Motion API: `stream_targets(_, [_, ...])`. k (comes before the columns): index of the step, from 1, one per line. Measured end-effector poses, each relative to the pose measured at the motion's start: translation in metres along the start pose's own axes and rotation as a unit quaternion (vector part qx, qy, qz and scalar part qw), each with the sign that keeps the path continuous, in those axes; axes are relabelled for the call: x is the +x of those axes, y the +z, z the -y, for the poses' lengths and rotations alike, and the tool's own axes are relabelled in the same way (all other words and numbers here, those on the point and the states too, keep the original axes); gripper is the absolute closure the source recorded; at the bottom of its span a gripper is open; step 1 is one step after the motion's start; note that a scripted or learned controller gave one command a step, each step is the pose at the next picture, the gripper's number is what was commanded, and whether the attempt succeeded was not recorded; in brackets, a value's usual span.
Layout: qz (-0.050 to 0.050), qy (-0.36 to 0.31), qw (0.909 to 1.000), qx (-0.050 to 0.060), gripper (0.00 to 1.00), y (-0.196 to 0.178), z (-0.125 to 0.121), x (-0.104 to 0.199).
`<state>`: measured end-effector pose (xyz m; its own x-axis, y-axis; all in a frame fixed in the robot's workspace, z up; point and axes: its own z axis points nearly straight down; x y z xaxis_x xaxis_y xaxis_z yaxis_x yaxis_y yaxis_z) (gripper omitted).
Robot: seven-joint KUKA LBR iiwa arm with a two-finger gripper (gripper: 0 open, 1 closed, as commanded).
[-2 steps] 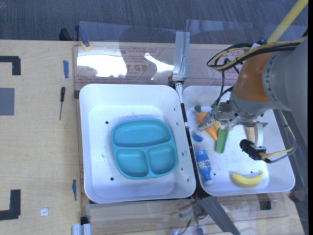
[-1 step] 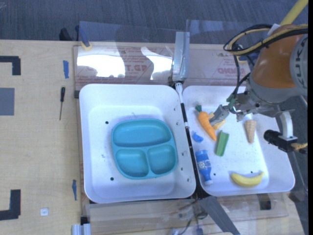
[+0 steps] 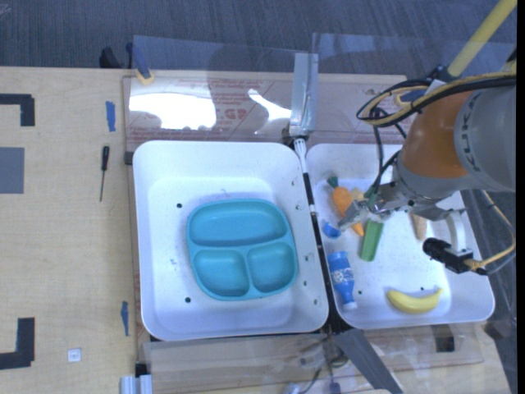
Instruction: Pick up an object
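Clutter crowds the right bin (image 3: pixel 467 298); my jaws (image 3: pixel 361 212) sit low among carrot (image 3: pixel 343 197) and green tube (image 3: pixel 371 240); grip state indeterminable.

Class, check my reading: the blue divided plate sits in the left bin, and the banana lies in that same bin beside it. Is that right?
Not quite. The blue divided plate does sit in the left bin, but the banana lies in the right bin, near its front edge, as the camera view shows.
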<state>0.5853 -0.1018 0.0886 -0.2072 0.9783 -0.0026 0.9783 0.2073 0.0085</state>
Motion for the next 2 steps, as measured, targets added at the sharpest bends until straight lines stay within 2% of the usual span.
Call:
stream_targets(1, [0.000,0.001,1.0000,-0.001,1.00,-0.011,-0.001,0.000])
stream_targets(2, [-0.001,0.013,0.9999,0.002,1.00,0.001,0.019,-0.015])
